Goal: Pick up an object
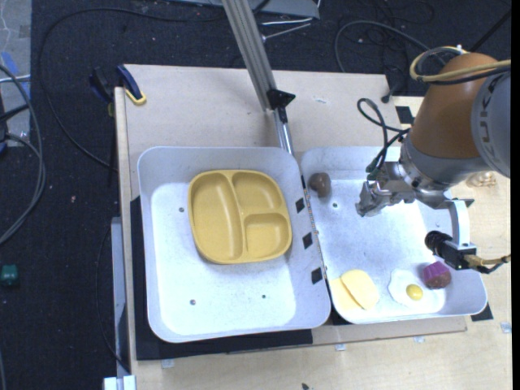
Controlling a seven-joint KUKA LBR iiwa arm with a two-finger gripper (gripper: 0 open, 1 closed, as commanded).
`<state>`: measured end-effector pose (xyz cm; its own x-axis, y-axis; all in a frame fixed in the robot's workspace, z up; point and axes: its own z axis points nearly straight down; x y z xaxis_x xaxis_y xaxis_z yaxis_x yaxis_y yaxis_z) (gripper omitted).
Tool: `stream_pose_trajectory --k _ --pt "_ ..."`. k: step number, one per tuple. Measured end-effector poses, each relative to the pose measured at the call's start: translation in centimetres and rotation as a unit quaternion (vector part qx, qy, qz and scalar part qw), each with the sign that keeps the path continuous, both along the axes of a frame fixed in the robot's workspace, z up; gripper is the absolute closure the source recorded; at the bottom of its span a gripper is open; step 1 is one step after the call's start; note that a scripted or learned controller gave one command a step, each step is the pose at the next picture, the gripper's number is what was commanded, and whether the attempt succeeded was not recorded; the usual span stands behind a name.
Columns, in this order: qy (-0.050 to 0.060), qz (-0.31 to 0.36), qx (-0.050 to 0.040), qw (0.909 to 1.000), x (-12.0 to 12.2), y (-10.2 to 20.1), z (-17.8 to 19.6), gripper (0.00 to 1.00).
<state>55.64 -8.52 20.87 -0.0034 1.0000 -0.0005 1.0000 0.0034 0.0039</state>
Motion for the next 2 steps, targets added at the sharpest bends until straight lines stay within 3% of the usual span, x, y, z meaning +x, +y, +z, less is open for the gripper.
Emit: stream_pose_trajectory --k 1,2 --pt "0.001 0.0 0.0 1.0 0.0 0.0 3.4 1.0" --pt "0.002 0.002 0.0003 1.0 1.6 5.3 2.1 1.0"
